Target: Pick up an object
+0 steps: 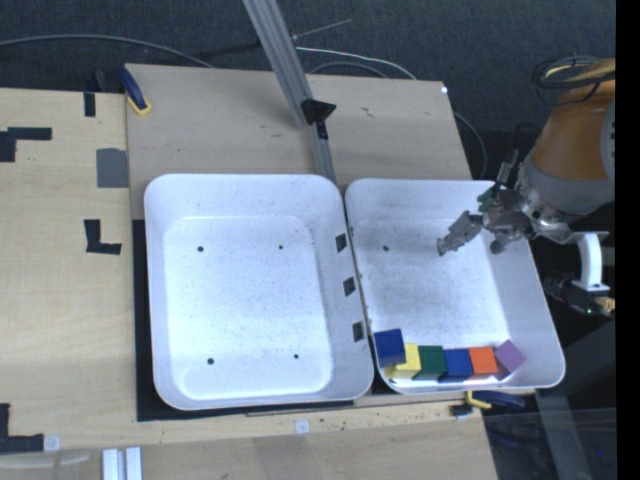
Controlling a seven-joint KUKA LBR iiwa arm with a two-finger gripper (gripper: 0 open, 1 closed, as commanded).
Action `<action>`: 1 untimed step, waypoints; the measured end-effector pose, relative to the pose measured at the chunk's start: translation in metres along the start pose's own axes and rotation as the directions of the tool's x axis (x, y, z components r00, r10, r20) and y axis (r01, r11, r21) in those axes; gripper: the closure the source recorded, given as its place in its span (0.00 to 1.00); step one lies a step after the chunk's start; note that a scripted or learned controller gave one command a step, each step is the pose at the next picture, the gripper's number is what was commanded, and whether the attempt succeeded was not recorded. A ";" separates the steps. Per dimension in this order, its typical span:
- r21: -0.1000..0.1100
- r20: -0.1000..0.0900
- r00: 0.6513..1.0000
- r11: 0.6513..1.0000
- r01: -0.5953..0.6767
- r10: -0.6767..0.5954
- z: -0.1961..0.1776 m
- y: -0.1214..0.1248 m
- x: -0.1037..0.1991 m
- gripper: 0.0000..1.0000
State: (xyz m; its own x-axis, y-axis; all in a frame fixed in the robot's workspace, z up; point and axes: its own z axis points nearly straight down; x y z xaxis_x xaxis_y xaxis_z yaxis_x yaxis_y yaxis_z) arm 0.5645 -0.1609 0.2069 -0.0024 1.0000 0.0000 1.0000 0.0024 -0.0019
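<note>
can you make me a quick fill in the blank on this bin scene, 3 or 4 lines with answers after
1. The coloured blocks lie in the ____ bin of the camera view.
2. They sit along that bin's ____ edge, the one closest to the camera.
3. The purple block is at the ____ end of the row.
4. The gripper hangs over the right bin, while the blocks lie ____ from it.

Missing words: right; near; right; apart

The gripper [470,232] hangs over the right bin [520,298], well apart from the coloured blocks [445,360].
</note>
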 end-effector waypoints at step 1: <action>0.005 -0.003 1.000 1.000 0.004 -0.004 0.059 0.011 0.061 0.00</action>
State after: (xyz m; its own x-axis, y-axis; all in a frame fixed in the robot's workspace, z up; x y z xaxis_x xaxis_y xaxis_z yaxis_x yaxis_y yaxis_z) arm 0.5750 -0.0999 0.1481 -0.0063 1.0000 0.0028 1.0000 0.0063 -0.0068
